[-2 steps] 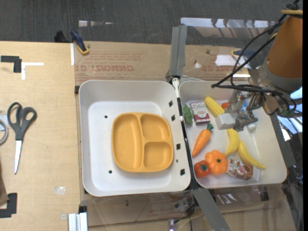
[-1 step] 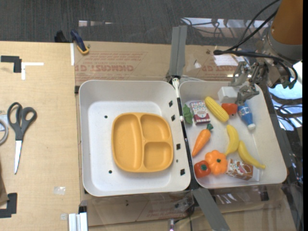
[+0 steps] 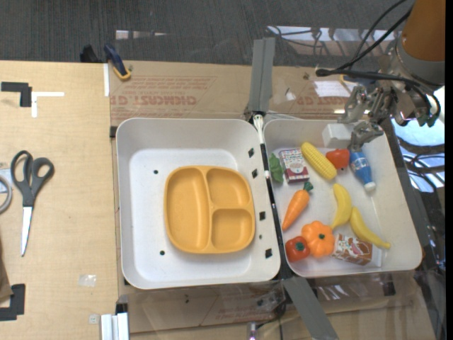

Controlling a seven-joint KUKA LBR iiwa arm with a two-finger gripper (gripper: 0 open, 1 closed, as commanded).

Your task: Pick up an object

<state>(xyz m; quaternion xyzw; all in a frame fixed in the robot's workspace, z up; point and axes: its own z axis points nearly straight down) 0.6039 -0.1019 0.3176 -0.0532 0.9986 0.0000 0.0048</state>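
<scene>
My gripper (image 3: pixel 362 129) hangs over the far right corner of the right bin (image 3: pixel 403 211), with nothing visibly held. Just below it lie a blue and white bottle (image 3: pixel 362 171) and a red toy (image 3: pixel 338 159), beside a white block (image 3: pixel 335 134). A corn cob (image 3: pixel 318 161), a small red and white box (image 3: pixel 291 165) and a green piece (image 3: pixel 275 168) lie further left. Nearer the front are a carrot (image 3: pixel 296 209), two bananas (image 3: pixel 342 205) (image 3: pixel 368 231), an orange pumpkin (image 3: pixel 318 238), a red tomato (image 3: pixel 297 249) and a snack packet (image 3: pixel 352 249).
The left bin (image 3: pixel 134 190) holds a yellow divided plate (image 3: pixel 210 209). Scissors (image 3: pixel 28 184) lie on the wooden bench at the far left, and a blue and yellow clip (image 3: pixel 117 62) sits behind the left bin. Black cables (image 3: pixel 368 44) run above the gripper.
</scene>
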